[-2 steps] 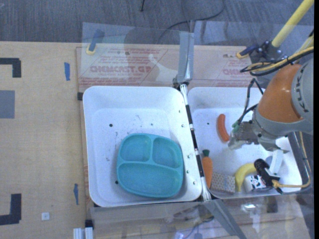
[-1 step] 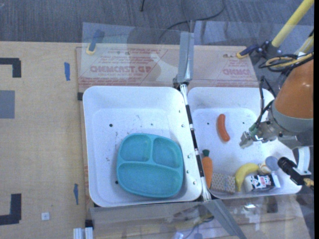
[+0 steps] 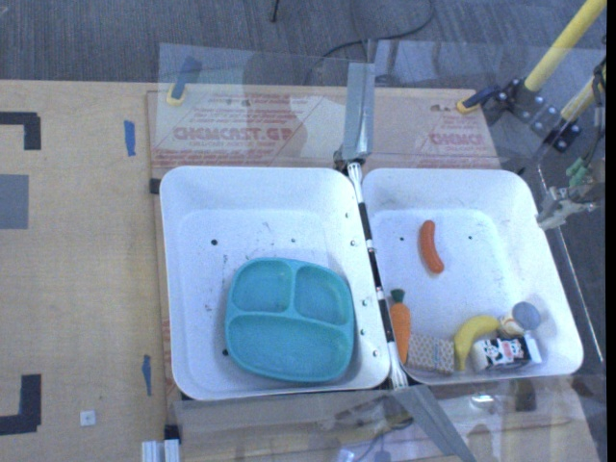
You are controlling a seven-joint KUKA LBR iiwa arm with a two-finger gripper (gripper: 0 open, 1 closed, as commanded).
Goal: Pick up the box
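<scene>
A small white box with black print (image 3: 507, 352) lies on its side in the front right corner of the right bin (image 3: 462, 195). It touches a yellow banana (image 3: 473, 337) on its left. A flat tan box with a fine speckled pattern (image 3: 433, 355) lies just left of the banana, against the bin's front wall.
Also in the right bin are an orange carrot (image 3: 400, 323) along the left wall, a red-orange sausage (image 3: 431, 246) near the middle and a small grey-blue round thing (image 3: 526, 314) behind the printed box. The left bin (image 3: 192, 210) holds a teal divided plate (image 3: 289, 320). A yellow pole (image 3: 570, 35) and clamp stand at the upper right.
</scene>
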